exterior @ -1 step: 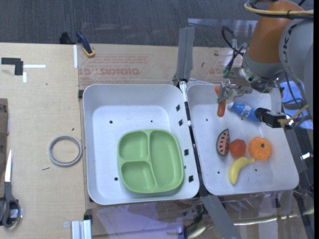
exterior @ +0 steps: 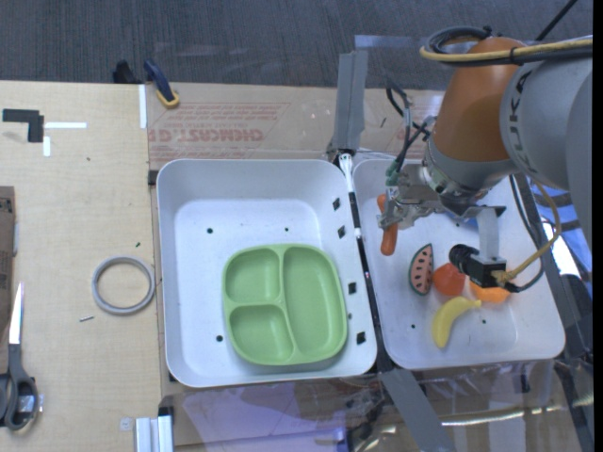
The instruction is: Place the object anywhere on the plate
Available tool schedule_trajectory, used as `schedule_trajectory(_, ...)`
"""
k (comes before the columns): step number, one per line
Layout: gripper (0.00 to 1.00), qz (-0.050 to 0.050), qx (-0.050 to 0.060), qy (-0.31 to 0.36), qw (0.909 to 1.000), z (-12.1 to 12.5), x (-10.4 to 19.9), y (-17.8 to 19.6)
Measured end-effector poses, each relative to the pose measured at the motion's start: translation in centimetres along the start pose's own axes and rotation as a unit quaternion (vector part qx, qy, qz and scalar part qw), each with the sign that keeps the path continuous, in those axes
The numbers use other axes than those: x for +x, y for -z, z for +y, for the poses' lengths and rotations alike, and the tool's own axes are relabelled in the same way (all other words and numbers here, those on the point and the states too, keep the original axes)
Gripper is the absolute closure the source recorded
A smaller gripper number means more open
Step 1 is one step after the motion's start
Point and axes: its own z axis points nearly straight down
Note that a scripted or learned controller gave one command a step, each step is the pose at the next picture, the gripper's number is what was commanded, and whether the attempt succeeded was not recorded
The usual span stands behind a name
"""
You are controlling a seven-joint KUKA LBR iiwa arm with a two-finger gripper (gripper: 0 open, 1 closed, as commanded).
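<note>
A green three-compartment plate [exterior: 283, 304] lies in the left white bin [exterior: 188, 205]. My gripper [exterior: 398, 213] hangs low over the upper left part of the right bin [exterior: 499, 342], close to the wall between the bins. An orange carrot-like piece [exterior: 387, 240] sits directly under it, one end showing above the gripper's tip and the other below it. The gripper body hides the carrot's middle, so whether it is gripped or just lying beneath is unclear.
Also in the right bin are a watermelon slice [exterior: 420, 269], a red piece [exterior: 448, 279], an orange piece [exterior: 490, 294] and a yellow banana [exterior: 448, 318]. A black cable end [exterior: 471, 262] hangs over them. On the bench to the left lie a tape ring [exterior: 122, 283] and scissors [exterior: 17, 384].
</note>
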Motion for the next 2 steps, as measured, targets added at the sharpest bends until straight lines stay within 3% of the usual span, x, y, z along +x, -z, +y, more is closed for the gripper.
schedule_trajectory(1, 1.0, 0.0, 0.0, -0.001, 1.0, -5.93, 6.25, -0.01)
schedule_trajectory(2, 0.0, 0.0, 0.0, -0.001, 1.0, -5.92, 6.21, 0.0)
